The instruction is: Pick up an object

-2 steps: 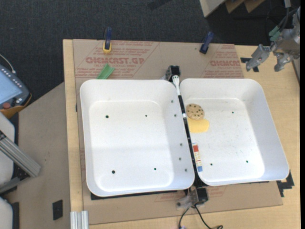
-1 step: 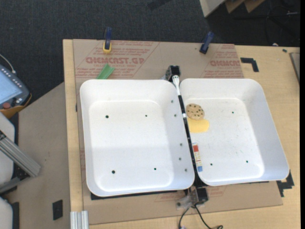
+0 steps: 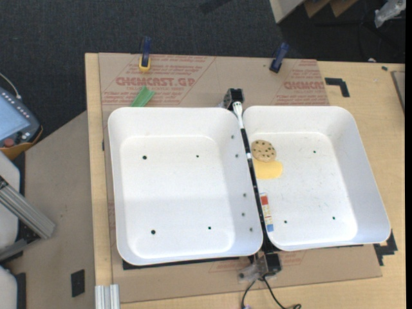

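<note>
— While nothing is reaching over the bench, look at the right bin (image 3: pixel 360 166). See the cookie (image 3: pixel 263 150)? It lies flat near the left wall, toward the far half of the floor.

— I see it. A yellow piece (image 3: pixel 269 168) is just beside it on the near side, touching or nearly so. I can't tell which.

— And a small red, white and blue stick (image 3: pixel 266 212) lies closer to us along the same wall, well apart from both.

— The left bin (image 3: pixel 122 172) has only its dark floor dots. What about the gripper, open or closed?

— I cannot tell; from where we stand there is no sight of the fingers.

— So which would you go for?

— The cookie, I think. It looks light, thin and stiff, probably a toy, and maybe a bit slick. Lying flat, it gives little height to pinch, so I'd take it across its round edge, fingers down on opposite sides.

— The wall is close on its left.

— Right, so I'd set the fingers along the wall's line, far side and near side, though the yellow piece crowds the near one.
</note>
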`<state>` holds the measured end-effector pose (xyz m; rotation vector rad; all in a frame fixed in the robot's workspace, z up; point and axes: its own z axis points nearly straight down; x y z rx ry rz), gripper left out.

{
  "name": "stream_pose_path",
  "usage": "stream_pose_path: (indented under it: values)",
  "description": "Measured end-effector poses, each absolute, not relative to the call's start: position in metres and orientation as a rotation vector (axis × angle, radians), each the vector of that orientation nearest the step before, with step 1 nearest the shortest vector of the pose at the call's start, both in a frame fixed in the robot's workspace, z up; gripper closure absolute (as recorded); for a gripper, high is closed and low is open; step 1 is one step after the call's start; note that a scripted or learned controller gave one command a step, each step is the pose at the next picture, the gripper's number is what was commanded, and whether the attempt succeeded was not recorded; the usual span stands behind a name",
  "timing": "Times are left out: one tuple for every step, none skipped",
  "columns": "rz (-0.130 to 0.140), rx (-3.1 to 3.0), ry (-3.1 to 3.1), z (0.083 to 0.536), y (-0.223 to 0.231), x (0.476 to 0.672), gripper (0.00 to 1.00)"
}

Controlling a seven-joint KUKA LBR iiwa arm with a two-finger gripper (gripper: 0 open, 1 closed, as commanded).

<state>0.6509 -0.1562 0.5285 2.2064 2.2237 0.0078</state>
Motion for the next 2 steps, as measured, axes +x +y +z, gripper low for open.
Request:
stream_pose_path:
  values:
    - [0.009,2.205,2.233,0.536,-0.043,0.661,0.0]
    - [-0.002,2.228,2.213,0.536,-0.116,0.646,0.0]
